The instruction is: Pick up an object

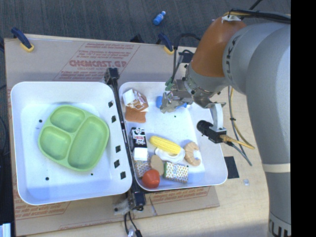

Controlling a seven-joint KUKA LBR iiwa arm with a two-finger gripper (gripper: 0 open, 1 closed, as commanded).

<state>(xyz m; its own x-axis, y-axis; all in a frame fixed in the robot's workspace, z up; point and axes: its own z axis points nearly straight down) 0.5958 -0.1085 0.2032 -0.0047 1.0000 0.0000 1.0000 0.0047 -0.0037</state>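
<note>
My claw [170, 101] hangs low over the far end of the right bin [210, 174], and I cannot tell how it is set, because my own wrist covers most of it. Just beside it, toward the bin's far wall, a small blue object [160, 101] peeks out, half hidden by my metal parts, too little showing to name it.

The rest of the pickable things lie in the same bin. Along its left wall sit a wrapped packet [134, 98] with an orange piece [135, 115] touching it, then a small black and white box [138, 137] and a white block [140, 154]. At the near end lie a yellow corn cob [165, 144], a tan pastry [192, 153], a patterned packet [176, 172] and a red tomato [151, 178], crowded together and overlapping.

The left bin [22, 132] holds a green divided plate [74, 138], well apart from my claw.

My grey arm [261, 83] with its orange band [215, 46] covers the right side of the surface. A sheet of cardboard [98, 58] lies under both bins, held by blue and yellow clamps [22, 38] at the far edge. A small blue item [158, 18] lies on the floor beyond the surface.
</note>
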